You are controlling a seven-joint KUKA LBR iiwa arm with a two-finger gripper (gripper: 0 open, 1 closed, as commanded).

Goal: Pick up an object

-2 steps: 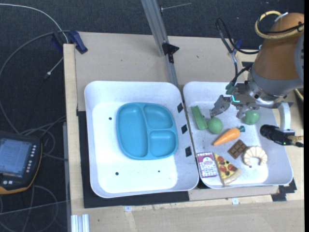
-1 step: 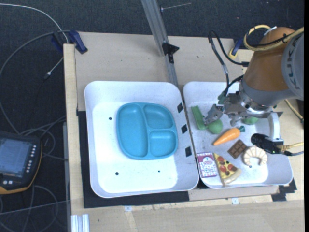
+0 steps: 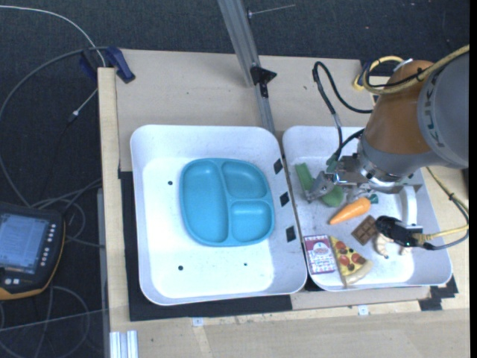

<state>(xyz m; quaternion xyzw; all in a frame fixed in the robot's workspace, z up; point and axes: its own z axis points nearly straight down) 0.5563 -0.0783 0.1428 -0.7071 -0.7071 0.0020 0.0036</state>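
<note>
My gripper (image 3: 323, 188) is low in the right bin (image 3: 428, 274), at its left-middle part. It sits right against a green pickle-like piece (image 3: 304, 175), and a second green bit (image 3: 334, 195) shows just under it. An orange carrot (image 3: 350, 210) lies just to the right of the gripper. Nearer the front are a brown chocolate piece (image 3: 364, 230), a pizza slice (image 3: 350, 259) and a small red box (image 3: 318, 254). Whether anything is held is hidden by the wrist.
The left bin (image 3: 149, 200) holds a blue divided plate (image 3: 226, 201). A small white object (image 3: 382, 246) lies near the chocolate. A grey pole (image 3: 242, 36) rises between the bins at the back. Cables and a handheld pendant (image 3: 26, 248) lie off the bench to the left.
</note>
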